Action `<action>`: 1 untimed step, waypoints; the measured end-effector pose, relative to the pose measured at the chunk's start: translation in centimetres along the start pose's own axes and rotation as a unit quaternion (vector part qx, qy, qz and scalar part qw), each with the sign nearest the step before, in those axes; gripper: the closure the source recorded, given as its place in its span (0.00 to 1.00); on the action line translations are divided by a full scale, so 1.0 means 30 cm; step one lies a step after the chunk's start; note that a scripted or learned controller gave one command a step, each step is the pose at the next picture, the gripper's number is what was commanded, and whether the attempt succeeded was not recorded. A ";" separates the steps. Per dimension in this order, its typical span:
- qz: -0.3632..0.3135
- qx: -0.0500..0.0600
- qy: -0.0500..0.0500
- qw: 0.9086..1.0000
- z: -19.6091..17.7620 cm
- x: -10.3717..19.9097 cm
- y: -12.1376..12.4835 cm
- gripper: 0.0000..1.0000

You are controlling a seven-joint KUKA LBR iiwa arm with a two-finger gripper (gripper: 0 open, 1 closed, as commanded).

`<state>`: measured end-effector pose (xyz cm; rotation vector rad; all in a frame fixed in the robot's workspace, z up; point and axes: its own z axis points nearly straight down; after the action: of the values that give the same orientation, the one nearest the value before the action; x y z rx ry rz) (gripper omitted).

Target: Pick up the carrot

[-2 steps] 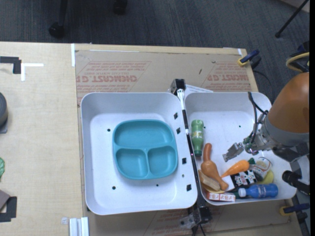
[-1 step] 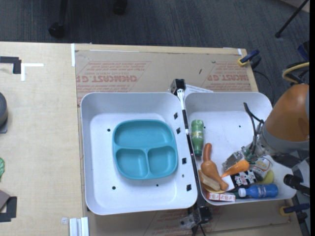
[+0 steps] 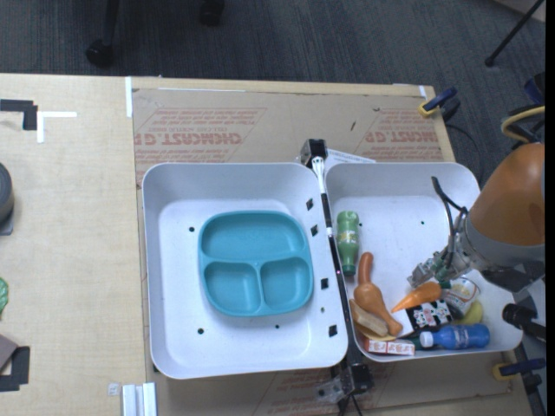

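Note:
The carrot is a small orange cone lying in the right bin, near its front right, with its tip pointing left. My gripper hangs just above and behind the carrot's thick end, very close to it or touching it. The grey arm with its orange band comes in from the right and hides the bin's right wall.
Around the carrot lie a black card, a blue bottle, a yellow piece, a brown drumstick-shaped toy and a green bottle. The left bin holds a teal divided plate.

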<state>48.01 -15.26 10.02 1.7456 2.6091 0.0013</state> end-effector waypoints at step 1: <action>0.257 0.001 0.000 0.966 -0.303 0.186 0.142 1.00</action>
<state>49.80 -8.47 19.12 2.3576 2.0742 -0.0021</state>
